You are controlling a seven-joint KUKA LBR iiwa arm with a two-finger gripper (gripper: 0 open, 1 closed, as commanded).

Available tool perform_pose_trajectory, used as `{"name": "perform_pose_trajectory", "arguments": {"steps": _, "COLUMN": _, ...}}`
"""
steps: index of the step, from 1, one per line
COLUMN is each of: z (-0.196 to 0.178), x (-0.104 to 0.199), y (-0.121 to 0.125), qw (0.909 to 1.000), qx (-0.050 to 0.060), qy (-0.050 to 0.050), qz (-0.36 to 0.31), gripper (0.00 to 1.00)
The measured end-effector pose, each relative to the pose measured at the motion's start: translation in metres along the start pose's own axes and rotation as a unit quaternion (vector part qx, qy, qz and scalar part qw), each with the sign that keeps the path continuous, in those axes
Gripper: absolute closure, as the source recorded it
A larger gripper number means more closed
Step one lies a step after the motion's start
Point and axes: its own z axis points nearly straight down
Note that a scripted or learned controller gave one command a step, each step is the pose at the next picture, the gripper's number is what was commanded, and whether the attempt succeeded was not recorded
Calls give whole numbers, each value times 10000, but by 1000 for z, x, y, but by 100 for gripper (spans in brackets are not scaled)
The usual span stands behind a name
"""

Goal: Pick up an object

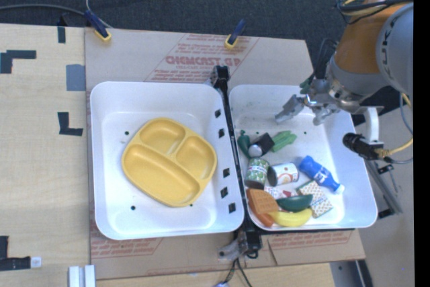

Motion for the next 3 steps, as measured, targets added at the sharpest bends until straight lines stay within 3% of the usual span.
{"name": "perform_pose_trajectory", "arguments": {"steps": 1, "z": 101, "x": -6, "y": 30, "qw": 10000, "qx": -18, "qy": -8, "qz": -2, "gripper": 0}}
{"name": "perform_pose_trajectory", "arguments": {"steps": 2, "z": 101, "x": 27, "y": 22, "qw": 10000, "qx": -8, "qy": -5, "qz": -1, "gripper": 0}}
{"name": "perform_pose_trajectory", "arguments": {"steps": 3, "z": 101, "x": 25, "y": 53, "qw": 10000, "qx": -12, "qy": -4, "qz": 1, "gripper": 0}}
